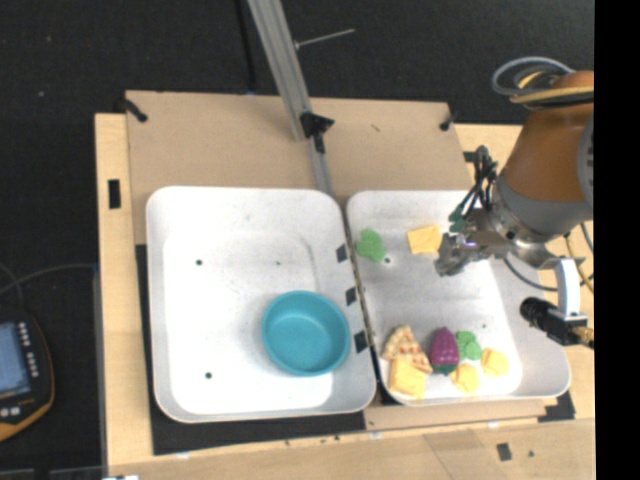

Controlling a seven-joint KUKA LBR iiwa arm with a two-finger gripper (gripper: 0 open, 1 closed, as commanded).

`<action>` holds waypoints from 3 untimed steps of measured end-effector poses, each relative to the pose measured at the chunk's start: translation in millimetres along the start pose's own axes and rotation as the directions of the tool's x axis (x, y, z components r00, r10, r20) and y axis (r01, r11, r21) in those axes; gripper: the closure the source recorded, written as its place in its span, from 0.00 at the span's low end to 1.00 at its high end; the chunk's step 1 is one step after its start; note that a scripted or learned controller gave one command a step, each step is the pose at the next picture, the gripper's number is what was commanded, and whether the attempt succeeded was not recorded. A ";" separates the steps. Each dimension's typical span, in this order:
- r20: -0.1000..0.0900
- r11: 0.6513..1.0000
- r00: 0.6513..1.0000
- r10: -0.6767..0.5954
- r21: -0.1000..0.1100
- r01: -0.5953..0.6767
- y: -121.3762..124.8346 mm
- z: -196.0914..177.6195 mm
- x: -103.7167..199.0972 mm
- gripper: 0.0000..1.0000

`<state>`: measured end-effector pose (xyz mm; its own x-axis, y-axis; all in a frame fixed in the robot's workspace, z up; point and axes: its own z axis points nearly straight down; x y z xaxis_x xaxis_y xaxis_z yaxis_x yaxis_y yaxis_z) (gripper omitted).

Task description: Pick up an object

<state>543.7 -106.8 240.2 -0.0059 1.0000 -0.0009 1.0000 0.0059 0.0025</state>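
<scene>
With its finger state impossible to tell, the gripper [452,258] (just beside the yellow block [424,239]) should centre over it before descending.

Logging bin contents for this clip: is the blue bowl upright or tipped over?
Upright. The blue bowl sits in the left bin with its round opening facing up and its inside showing.

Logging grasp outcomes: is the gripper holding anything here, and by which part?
Cannot be told. The gripper hangs over the right white bin just right of the yellow wedge-shaped block, and nothing is visibly between its fingers.
</scene>
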 end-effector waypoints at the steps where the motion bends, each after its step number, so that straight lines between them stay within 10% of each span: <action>1: -0.002 1.000 1.000 -0.002 -0.001 0.002 34.2 -5.5 46.4 1.00; 3: -0.001 1.000 1.000 0.003 0.002 -0.003 82.1 12.0 140.3 1.00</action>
<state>625.0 34.0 228.3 -0.0033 1.0000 -0.0004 1.0000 0.0033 0.0008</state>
